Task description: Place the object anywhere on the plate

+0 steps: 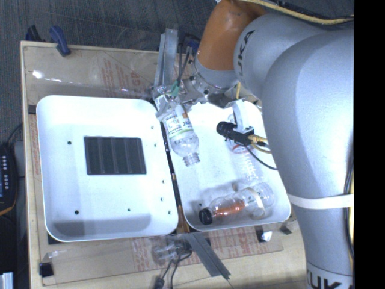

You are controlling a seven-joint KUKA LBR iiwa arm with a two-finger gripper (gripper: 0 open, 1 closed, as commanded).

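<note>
My gripper [164,101] is at the far end of the seam between the two bins, shut on the base of a clear plastic bottle [181,135]. The bottle hangs tilted, its capped neck pointing toward the near right over the right bin's left edge. The plate [114,155] is a dark grey ribbed rectangle lying flat in the middle of the left bin [54,119], to the left of the bottle and apart from it.
In the right bin [207,179] a bottle with a black cap and amber contents [231,208] lies along the near wall, and another clear bottle [248,164] lies by the right side. The arm's grey body covers the right side of the view. A black cable connector [231,131] sticks out of the wrist.
</note>
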